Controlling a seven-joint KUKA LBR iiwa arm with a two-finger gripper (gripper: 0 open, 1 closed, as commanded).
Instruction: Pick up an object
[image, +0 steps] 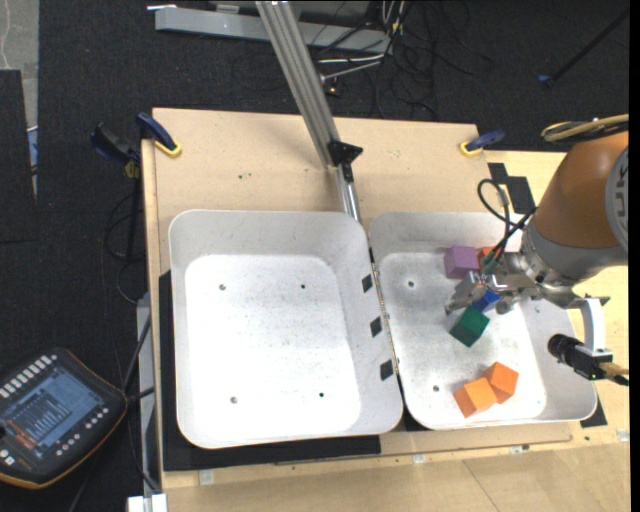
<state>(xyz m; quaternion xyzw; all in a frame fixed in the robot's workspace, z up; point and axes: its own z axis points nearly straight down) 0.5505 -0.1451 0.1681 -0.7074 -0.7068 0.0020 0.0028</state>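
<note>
Two bins: left bin (265, 330) and right bin (425, 395) sit side by side on the wooden bench (250, 150), their inner rims touching.
Writing: none can be read; the pendant (45, 415) at lower left shows a lit screen too small to make out.
Arm: grey with an orange band (590, 185), it reaches in from the right over the right bin.
Gripper: the gripper (478, 298) hangs low over the middle of the right bin; whether it is spread or closed I cannot tell.
Green block: the green block (469, 326) lies tilted just below the gripper's tip, so close that contact cannot be judged.
Purple block: the purple block (461, 261) sits just above and left of the gripper.
Blue piece: a small blue piece (489, 299) shows right at the gripper.
Orange blocks: two orange blocks (487, 389) touch each other near the right bin's front edge, apart from the gripper.
Open room: bare floor shows in the right bin's left half.
</note>
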